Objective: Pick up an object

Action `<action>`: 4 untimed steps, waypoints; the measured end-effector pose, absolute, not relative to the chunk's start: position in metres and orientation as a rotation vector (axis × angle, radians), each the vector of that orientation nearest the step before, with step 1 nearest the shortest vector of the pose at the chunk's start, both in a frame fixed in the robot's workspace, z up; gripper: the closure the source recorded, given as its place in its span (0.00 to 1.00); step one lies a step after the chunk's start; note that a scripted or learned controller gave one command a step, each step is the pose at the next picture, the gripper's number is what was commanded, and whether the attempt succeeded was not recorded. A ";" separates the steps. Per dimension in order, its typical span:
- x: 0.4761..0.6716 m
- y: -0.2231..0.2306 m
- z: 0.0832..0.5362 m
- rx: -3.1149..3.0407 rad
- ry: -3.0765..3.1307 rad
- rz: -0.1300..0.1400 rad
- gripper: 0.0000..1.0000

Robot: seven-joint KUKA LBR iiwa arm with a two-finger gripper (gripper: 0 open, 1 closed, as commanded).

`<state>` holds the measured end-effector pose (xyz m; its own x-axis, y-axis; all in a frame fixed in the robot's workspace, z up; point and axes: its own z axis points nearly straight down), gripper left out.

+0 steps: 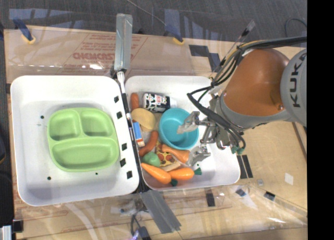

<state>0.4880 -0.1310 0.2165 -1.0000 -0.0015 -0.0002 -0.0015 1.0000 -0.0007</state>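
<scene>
The tool point(194, 139) is hanging low in the right bin point(229, 168), its fingers point(189, 124) spread apart, one lying over the rim of a blue bowl point(175, 129) and the other near the carrots point(172, 174). Nothing is sitting between them. Around the bowl are lying a sausage point(135, 100), a black-and-white carton point(156, 100) and a pizza slice point(168, 156). A green divided plate point(82, 139) is resting in the left bin point(26, 129) on the table point(156, 51).

You see a matt green plastic divided plate point(82, 140), smooth white plastic bins point(31, 181), glossy orange wrist band point(258, 85)
</scene>
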 end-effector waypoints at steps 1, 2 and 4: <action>0.539 -0.145 0.157 0.670 3.071 0.000 0.00; 0.571 -0.108 0.100 1.139 2.915 0.006 0.00; 0.542 -0.209 0.095 1.003 2.972 -0.003 0.00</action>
<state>0.5415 -0.2089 0.0955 -0.7955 0.6059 -0.0056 0.6059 0.7956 0.0001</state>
